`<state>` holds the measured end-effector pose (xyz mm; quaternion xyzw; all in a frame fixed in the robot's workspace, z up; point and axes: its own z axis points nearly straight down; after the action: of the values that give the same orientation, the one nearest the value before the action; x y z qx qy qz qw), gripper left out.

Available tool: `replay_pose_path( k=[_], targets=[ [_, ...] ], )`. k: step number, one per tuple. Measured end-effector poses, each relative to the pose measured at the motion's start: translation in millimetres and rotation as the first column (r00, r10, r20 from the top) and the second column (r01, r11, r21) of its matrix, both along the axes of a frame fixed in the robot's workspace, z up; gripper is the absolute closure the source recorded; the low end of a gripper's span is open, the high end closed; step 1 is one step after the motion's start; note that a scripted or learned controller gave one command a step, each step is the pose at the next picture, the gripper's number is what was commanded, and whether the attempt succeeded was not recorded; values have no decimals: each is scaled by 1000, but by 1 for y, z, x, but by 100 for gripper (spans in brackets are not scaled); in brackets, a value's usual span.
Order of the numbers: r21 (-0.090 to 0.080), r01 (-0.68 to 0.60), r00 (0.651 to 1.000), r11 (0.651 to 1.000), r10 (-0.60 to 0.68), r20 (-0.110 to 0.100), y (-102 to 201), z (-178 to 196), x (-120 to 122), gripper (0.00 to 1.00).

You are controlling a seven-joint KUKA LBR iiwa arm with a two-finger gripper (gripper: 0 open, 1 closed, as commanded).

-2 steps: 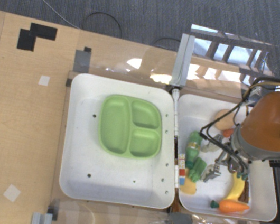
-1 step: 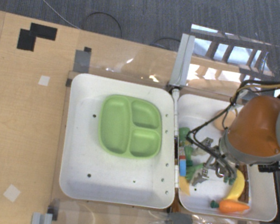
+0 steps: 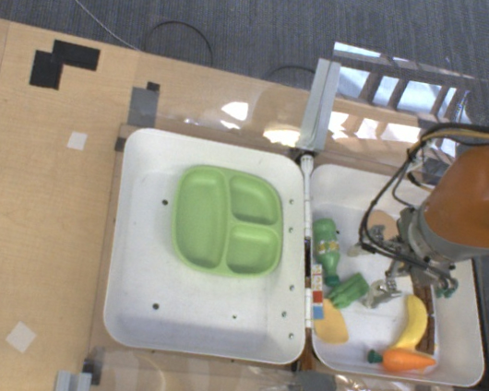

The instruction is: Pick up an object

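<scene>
**My claw low in the right bin, among the toys**

My claw (image 3: 385,293) hangs low in the right bin (image 3: 458,368), its metal tips pointing down and toward the bin's middle. I cannot tell how far apart they stand, and I see nothing caught between them. My grey wrist and the orange band (image 3: 474,195) sit above and behind it, with black cables looping past on the far side.

Just beside my claw, on the side toward the left bin, lies a small green block (image 3: 349,290), close to the tips; I cannot say whether they touch it. On the other side, nearer my arm, a yellow banana (image 3: 413,324) lies along the bin floor, and below it, at the bin's near edge, rests an orange carrot (image 3: 404,361) with a green stub. Further past the green block, a green bottle (image 3: 324,244) lies against the wall between the bins, and nearer the front a yellow piece (image 3: 331,324) sits by the same wall.

Well away from my claw, the left bin (image 3: 140,312) holds a green divided plate (image 3: 227,221). Both bins rest on the wooden worktop (image 3: 24,226).
</scene>
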<state>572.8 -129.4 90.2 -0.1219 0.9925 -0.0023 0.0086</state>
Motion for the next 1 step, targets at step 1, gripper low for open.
replay_pose_path(
  k=[1],
  targets=[
    [1,20,1000,1000,-20,0,47,1,-26,0]
  ],
)
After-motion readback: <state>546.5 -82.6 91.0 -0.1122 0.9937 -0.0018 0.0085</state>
